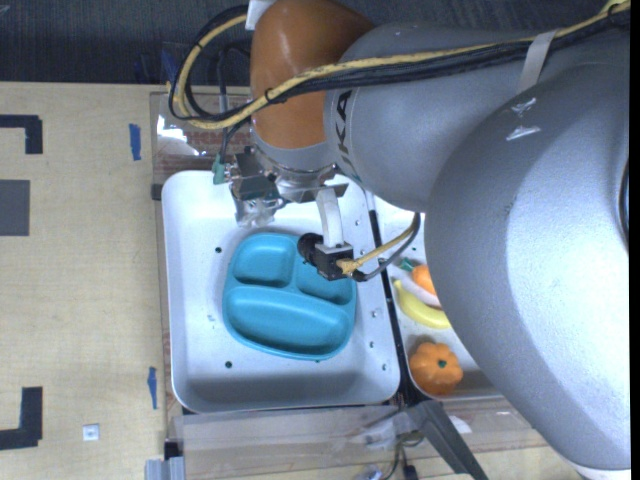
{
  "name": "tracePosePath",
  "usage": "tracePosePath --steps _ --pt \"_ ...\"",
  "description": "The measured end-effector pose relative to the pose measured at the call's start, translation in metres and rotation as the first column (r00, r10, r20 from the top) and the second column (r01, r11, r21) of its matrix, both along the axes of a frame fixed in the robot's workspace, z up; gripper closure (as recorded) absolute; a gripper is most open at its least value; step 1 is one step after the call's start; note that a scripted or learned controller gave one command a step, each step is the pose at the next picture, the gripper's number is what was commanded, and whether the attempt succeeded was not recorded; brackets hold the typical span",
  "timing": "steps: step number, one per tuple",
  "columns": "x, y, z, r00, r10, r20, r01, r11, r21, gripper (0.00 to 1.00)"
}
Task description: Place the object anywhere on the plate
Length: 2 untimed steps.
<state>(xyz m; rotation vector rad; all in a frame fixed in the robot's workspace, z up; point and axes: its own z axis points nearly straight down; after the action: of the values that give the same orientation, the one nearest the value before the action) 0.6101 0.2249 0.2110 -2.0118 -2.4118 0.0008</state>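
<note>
Two shallow white bins sit side by side on a pale wooden surface (80, 268). The left bin (190, 268) holds a blue plate (285, 313) with three compartments, two small ones at the far side and one long one at the near side. The plate lies flat on the bin floor, closer to the wall it shares with the right bin.

The grey arm (480, 168) reaches in from the right and covers most of the right bin (432, 392). Its orange band (295, 58) sits above the far edge of the left bin. The pincer (256, 200) hangs over the left bin just beyond the plate's far left corner. I cannot tell whether it is released or clenched, and nothing can be seen gripped in it.

The things to be moved lie in the right bin, apart from the plate. A yellow banana (422, 308) lies along the shared wall, with a small orange piece (425, 280) just beyond it, partly under the arm. A round orange fruit (436, 365) with a green stem lies just nearer than the banana.

Strips of blue tape (134, 140) and black marks (25, 133) dot the surface left of the bins.
</note>
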Motion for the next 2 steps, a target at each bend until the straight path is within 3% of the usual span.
tracePosePath --steps 2 --pt "0.001 0.001 0.02 1.0 -0.001 0.005 0.001 1.0 0.001 1.0"
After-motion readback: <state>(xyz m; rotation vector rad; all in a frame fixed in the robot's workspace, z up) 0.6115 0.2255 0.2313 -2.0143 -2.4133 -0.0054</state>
